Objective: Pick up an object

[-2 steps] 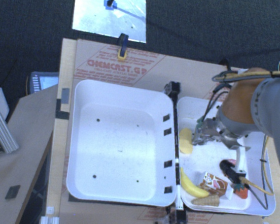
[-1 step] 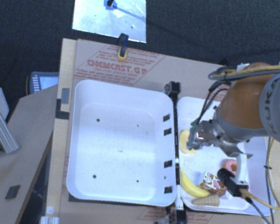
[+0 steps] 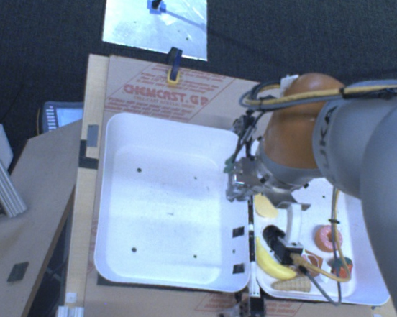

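Banana lies in the right bin, at about 5 o'clock from your hand and apart from it, with a donut nearer 4 o'clock. Your hand hangs over the divide between the bins; you cannot tell whether it is wide or narrow. By the look of it, nothing is picked up yet.

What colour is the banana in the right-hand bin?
Yellow; the banana shows best in the camera view.
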### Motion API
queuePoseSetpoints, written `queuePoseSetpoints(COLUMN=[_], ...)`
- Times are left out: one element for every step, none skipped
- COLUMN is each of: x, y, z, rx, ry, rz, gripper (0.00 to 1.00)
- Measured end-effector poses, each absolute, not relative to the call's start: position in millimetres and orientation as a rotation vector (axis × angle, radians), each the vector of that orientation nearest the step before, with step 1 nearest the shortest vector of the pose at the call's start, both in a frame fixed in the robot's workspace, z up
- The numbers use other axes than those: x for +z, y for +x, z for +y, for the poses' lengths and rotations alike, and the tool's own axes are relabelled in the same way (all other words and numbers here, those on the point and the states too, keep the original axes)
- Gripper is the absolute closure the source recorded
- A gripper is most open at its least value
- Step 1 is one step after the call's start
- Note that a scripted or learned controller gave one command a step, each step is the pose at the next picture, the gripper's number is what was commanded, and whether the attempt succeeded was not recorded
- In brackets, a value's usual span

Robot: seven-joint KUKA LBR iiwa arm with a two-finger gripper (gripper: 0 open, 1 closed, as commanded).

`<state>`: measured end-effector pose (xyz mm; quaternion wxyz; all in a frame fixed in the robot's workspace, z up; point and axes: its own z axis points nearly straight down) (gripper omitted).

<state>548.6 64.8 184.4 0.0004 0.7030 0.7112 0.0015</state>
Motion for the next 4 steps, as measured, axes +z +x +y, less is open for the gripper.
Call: queuePoseSetpoints(x=[184.6, 102.2, 163.1, 79.8], y=[581.2, 626.8, 665.1, 640.8], z=[90.1, 117.7, 181.6, 234.9], rx=[0.006, -0.001, 0.016, -0.004], ry=[2.212, 2.214, 2.208, 2.214], rz=[2.228, 2.229, 2.229, 2.234], gripper=[1.00, 1.00, 1.00, 1.00])
